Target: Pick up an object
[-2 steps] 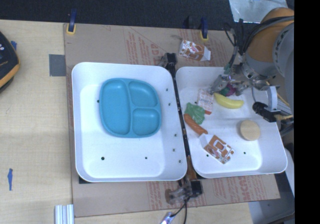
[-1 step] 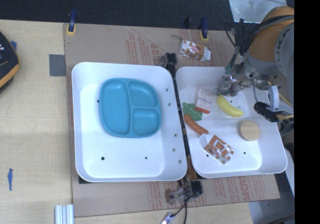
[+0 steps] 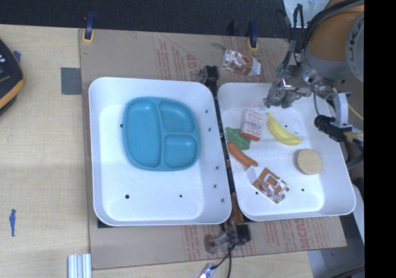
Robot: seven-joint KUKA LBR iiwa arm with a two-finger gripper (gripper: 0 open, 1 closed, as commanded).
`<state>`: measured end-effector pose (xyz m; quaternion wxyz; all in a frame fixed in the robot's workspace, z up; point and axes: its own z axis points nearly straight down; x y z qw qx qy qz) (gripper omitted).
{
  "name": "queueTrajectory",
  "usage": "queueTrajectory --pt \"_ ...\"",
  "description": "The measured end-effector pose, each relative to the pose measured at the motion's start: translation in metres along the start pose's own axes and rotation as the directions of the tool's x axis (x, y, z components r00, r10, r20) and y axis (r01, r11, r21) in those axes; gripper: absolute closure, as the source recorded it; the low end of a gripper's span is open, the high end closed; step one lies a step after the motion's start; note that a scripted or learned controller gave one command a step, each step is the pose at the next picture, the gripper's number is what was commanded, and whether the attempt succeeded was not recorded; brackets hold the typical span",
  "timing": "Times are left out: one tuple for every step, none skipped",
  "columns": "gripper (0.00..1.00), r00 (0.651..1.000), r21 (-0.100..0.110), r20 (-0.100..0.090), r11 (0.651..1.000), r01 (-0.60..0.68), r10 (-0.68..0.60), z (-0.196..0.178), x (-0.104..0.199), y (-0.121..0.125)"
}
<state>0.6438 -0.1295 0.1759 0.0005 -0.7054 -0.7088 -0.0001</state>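
The right bin (image 3: 334,199) holds a yellow banana (image 3: 281,131), a tan round cookie-like disc (image 3: 307,161), an orange carrot (image 3: 242,156), a green piece (image 3: 236,136), and two small printed packets (image 3: 252,122) (image 3: 271,184). My gripper (image 3: 279,98) hangs over the bin's far edge, just above and behind the banana, with nothing visibly between its fingers. The grey arm with the orange band (image 3: 337,20) comes in from the upper right.
The left bin (image 3: 108,196) carries a blue divided plate (image 3: 161,132). Another packet (image 3: 239,62) lies on the cardboard behind the bins. Clamps (image 3: 88,25) hold the cardboard's far edge. A yellow-black device (image 3: 7,75) sits at the far left.
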Motion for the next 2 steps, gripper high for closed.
queueTrajectory --pt "1.00 1.000 0.004 0.001 1.000 -0.002 0.001 -0.010 -0.003 -0.032" --pt "1.00 1.000 0.005 0.001 1.000 0.002 -0.002 -0.016 0.059 -0.041"
